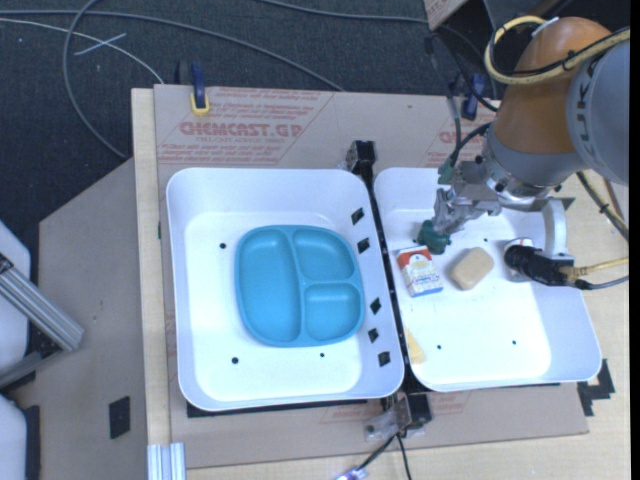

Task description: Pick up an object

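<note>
My gripper (441, 224) reaches down into the right bin (520, 368), near its back left part. A small dark green object (431, 237) sits right at the gripper's tip, partly covered by it; whether it is gripped is hidden. Just in front of it lies a small white carton (420, 272) with red and blue print. A tan, rounded block (471, 268) rests to the carton's right.
The left bin (200, 368) holds a blue divided plate (298, 284). A small yellow piece (413, 347) lies at the right bin's front left wall. A black divider with clips runs between the bins. Bare white floor spans the right bin's front half.
</note>
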Available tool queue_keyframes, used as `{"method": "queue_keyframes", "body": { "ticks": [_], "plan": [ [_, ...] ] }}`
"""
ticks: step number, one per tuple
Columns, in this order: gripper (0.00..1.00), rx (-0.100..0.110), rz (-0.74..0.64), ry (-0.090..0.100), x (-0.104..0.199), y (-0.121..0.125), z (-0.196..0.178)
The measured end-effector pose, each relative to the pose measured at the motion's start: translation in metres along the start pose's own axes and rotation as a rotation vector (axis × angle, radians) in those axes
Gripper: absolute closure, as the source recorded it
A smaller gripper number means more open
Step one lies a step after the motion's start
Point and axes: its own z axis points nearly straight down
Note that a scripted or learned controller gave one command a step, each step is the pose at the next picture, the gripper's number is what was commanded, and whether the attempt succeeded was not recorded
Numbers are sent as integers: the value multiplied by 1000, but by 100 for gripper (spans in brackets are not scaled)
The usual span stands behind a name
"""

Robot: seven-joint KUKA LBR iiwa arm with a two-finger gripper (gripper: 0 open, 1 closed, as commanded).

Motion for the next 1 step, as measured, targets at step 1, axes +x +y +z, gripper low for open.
{"method": "queue_keyframes", "body": {
  "ticks": [1],
  "plan": [
    [100,-4,-1,0,60,19,0]
  ]
}}
